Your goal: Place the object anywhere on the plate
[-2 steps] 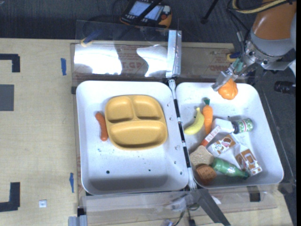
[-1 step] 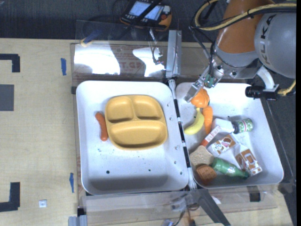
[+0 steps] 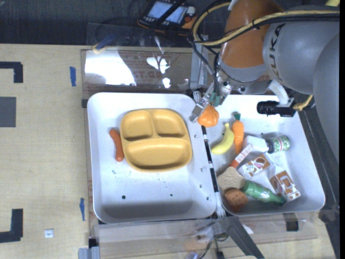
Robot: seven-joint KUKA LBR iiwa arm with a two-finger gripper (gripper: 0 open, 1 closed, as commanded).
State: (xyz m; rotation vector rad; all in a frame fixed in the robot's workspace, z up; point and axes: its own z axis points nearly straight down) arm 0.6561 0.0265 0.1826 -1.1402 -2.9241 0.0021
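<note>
The end effector hangs over the seam between the two bins, and its fingers appear closed on a small orange fruit that hangs just beneath them, above the bin rims. So the pick looks done, as far as I can judge, and the carry is under way. The yellow divided plate lies in the left bin, well apart from the fruit, with nothing on it. A sausage lies just beside its left edge. What is left: travel left over the plate, lower, release. The right bin carries a banana, a carrot and packets.
</note>
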